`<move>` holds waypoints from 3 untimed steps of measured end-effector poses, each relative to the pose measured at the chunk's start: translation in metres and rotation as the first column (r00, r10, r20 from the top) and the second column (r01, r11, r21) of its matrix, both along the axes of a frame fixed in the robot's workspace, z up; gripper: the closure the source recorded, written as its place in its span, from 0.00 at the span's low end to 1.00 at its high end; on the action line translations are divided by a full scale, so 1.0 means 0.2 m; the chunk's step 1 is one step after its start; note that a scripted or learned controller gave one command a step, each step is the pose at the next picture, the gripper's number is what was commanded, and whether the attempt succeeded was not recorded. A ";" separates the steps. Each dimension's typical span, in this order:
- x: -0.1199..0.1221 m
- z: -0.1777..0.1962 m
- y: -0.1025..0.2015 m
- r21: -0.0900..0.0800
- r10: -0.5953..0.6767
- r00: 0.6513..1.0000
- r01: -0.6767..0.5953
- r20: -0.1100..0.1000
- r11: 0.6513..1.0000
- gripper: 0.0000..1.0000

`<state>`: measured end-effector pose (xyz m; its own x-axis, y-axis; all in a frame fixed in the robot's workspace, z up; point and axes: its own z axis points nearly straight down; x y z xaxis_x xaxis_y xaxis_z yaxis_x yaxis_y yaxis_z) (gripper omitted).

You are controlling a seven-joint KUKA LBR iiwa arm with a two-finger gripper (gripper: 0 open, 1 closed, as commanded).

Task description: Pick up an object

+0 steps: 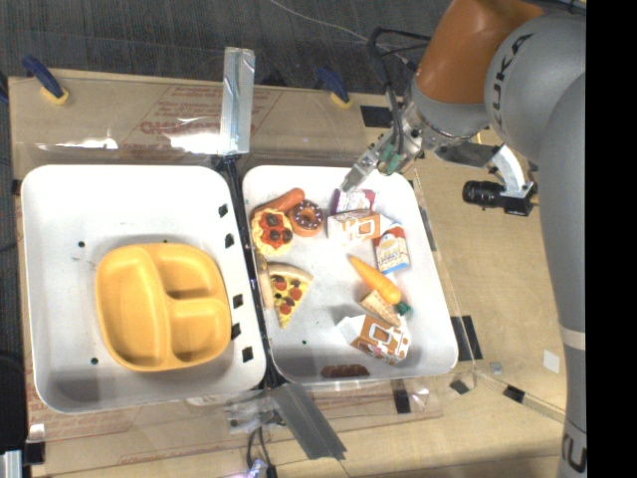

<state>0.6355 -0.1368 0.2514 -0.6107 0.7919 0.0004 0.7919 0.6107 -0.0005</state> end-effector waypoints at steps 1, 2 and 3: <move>0.00 0.05 0.00 -0.003 0.008 1.000 -0.008 0.000 1.000 1.00; 0.04 0.36 -0.26 -0.002 -0.199 0.980 0.199 0.004 0.980 1.00; -0.06 -0.08 -0.07 0.000 -0.151 0.988 0.151 -0.008 0.988 1.00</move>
